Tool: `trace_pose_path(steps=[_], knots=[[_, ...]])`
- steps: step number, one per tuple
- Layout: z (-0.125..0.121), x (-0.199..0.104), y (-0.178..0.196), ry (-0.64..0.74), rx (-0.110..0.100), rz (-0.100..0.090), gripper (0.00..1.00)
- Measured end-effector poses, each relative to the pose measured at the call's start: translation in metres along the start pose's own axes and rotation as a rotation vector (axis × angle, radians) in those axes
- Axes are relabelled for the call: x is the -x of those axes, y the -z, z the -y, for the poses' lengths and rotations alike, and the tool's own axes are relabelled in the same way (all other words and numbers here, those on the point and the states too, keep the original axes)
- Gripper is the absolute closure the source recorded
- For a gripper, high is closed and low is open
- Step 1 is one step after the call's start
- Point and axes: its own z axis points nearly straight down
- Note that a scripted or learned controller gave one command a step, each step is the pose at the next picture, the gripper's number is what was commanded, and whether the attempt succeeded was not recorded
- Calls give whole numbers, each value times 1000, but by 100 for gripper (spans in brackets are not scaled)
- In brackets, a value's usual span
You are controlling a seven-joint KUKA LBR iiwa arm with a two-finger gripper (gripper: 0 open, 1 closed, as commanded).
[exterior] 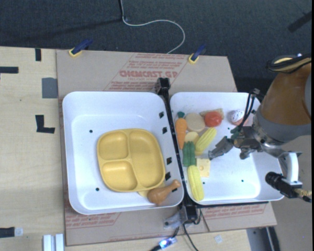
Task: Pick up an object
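Toy foods lie along the left side of the right bin (251, 190): an orange carrot (181, 129), a beige round piece (194, 122), a red tomato (213, 118), a pale yellow-green corn cob (205, 139), a green vegetable (189, 153), a cheese square (203, 167) and a yellow corn cob (194, 183). A small white piece (236, 116) sits near the bin's back wall. My gripper (231, 151) hangs low over the middle of this bin, just right of the pale corn cob. Its dark fingers (218, 150) are spread open with nothing between them.
The left bin (81, 119) holds a yellow divided plate (131, 158) and a brown drumstick (164, 191) at its front right corner. The grey and orange arm (288, 106) covers the right bin's right side. A white cable (157, 25) lies behind the bins.
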Motion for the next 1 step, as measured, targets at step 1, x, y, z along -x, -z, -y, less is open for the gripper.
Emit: trace_pose_path(steps=[1], knots=[[-3, 0, 6, 4, 14, 2, 0]])
